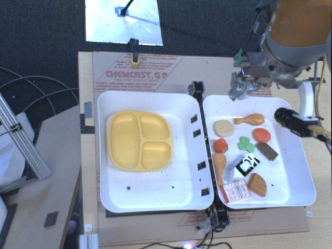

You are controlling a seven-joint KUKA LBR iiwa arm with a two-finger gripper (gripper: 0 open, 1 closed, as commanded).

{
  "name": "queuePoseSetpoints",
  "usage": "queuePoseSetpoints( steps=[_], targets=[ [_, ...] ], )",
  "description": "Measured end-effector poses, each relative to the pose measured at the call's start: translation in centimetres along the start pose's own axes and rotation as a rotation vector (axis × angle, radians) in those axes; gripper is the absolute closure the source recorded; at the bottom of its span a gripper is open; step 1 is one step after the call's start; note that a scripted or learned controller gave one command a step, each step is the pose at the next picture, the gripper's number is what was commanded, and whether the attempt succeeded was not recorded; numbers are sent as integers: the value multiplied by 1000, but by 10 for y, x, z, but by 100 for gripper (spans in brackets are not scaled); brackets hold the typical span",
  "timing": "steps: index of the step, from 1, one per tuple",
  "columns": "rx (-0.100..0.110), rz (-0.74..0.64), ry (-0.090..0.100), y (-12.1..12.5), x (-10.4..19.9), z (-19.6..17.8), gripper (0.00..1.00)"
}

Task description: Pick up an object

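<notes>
On a cardboard-covered bench [155, 69], two shallow white bins are sitting side by side. Filling the upper right corner, the grey and orange robot arm [301, 19] is reaching in, and its gripper [241, 90] is hanging just above the far rim of the right bin [298, 162]. Whether the jaws are wide or narrow I cannot tell, since the tips are blurring into the metal around them; nothing is showing between them.

Lying in the left bin [150, 196] is a yellow divided tray [139, 140], with three compartments facing up.

Scattered across the right bin are the small toy foods the arm could pick. A drumstick [250, 120] is lying nearest the gripper, with a pale round biscuit [223, 128] just to its left. A red tomato shape [262, 135] is sitting to the right, with a brown block [267, 151] just below it. A green piece [246, 143] is resting near the middle, beside a small red-orange ball [220, 146]. An orange carrot shape [220, 166] is stretching down along the left wall. A black and white tag [247, 164] is lying near the centre. Closest to the near rim, a red-printed packet [236, 191] is touching a brown wedge [257, 184].
</notes>
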State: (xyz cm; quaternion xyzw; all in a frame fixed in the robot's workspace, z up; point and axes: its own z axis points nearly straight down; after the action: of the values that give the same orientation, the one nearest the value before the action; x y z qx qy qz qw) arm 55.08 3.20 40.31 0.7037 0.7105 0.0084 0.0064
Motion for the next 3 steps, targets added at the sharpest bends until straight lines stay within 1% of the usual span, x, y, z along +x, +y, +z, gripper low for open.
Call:
queuePoseSetpoints(
  steps=[1, 2, 3],
  targets=[
    [1, -6, 4, 17, 98, -141, 100],
    [32, -1, -4, -12, 186, 44, 100],
    [16, 7, -1, 63, 202, 150, 100]
  ],
)
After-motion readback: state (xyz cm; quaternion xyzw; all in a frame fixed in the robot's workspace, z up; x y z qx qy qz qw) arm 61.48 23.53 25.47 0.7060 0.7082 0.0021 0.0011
